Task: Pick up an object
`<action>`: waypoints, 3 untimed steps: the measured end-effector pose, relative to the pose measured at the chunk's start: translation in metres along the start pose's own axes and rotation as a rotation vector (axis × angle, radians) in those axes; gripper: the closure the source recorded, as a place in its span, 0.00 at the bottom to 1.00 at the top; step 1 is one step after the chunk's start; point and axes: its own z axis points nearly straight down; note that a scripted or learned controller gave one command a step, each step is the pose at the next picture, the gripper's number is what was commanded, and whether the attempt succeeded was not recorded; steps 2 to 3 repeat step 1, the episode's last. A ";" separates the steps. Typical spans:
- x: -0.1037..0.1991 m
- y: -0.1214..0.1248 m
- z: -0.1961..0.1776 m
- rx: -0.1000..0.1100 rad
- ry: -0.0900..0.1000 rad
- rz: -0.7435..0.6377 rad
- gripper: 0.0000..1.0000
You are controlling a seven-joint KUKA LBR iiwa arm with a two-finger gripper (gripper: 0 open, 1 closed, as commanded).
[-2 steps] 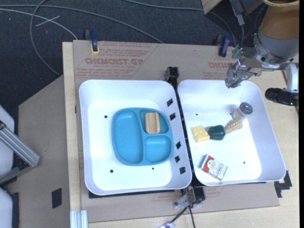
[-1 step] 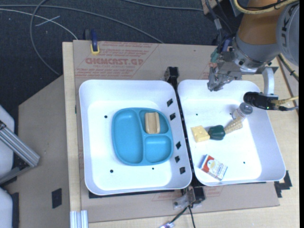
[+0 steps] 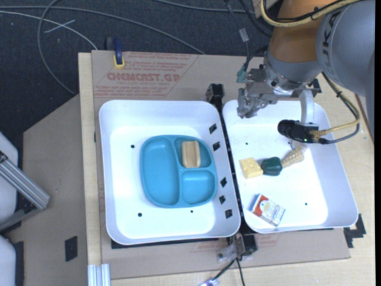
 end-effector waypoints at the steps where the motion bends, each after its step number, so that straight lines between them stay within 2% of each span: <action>1: 0.051 -0.010 0.015 0.000 -0.001 0.001 1.00; 3: 0.051 -0.010 0.015 0.000 -0.001 0.001 1.00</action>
